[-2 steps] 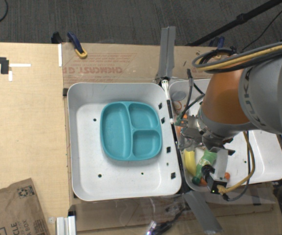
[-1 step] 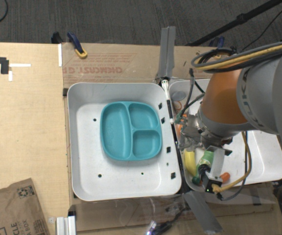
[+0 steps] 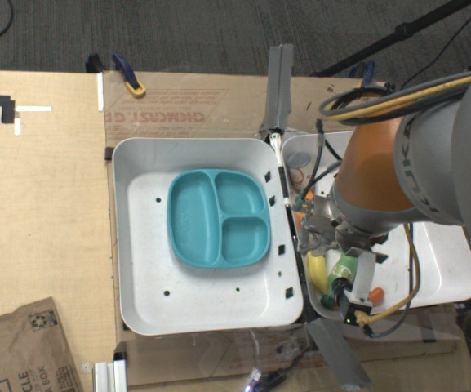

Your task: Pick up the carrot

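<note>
1. Camera view, far left: bare wooden bench top (image 3: 39, 243), a flattened brown cardboard piece (image 3: 23, 345) at its lower corner.
2. Left shallow white plastic bin (image 3: 133, 243) holds a teal three-compartment plastic plate (image 3: 219, 217), lying flat near the centre.
3. Right shallow white plastic bin (image 3: 447, 260) is largely covered by the grey arm with the orange band (image 3: 382, 170).
4. The two-finger gripper (image 3: 333, 243) sits low at that bin's left side.
5. A small orange piece, possibly the carrot (image 3: 300, 207), shows just left of the gripper; identity uncertain.
6. A yellow item (image 3: 317, 269) and a green item (image 3: 343, 269) lie just below the gripper.
</note>
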Motion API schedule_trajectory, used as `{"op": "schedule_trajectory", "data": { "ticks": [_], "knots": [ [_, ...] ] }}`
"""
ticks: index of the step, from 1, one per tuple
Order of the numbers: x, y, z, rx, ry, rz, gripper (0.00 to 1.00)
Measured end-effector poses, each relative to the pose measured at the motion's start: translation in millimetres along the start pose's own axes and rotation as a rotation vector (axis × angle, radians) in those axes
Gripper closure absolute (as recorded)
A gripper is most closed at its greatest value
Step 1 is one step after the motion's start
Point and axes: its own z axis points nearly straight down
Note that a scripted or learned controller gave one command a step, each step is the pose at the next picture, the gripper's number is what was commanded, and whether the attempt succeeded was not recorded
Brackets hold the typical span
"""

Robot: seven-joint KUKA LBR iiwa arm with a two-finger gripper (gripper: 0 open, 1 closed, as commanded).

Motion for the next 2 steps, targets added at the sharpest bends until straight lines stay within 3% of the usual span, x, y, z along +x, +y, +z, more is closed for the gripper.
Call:
{"op": "schedule_trajectory", "data": {
  "ticks": [1,2],
  "knots": [
    [6,9,-10,-0.002,0.000,0.031,1.00],
    [-11,4,-9,-0.001,0.000,0.013,1.00]
  ]
}}
